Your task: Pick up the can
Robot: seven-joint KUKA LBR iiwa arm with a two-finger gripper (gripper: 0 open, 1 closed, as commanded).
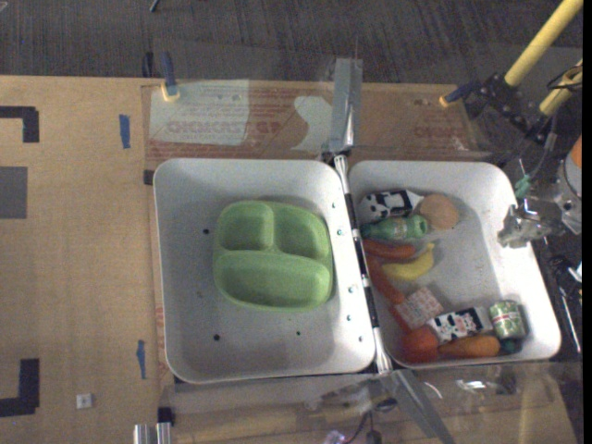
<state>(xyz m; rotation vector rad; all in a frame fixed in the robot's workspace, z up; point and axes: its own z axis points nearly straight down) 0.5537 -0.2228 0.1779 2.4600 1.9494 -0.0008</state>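
Nothing is done yet: the can (506, 319) sits untouched in the right bin's (481, 178) near corner beside a carton (457, 324), while my tool (521, 225) hangs at the bin's right rim, grip state unclear.

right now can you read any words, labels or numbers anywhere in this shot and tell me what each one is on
Nothing reads clearly enough to quote.
Red lettering on the clear plastic sheet behind the bins: mirrored and blurred, unreadable.
Label on the small green and white can in the right white bin: too small to read.
Black and white cow-patterned cartons: print too small.
Small red and white checked packet: no legible text.
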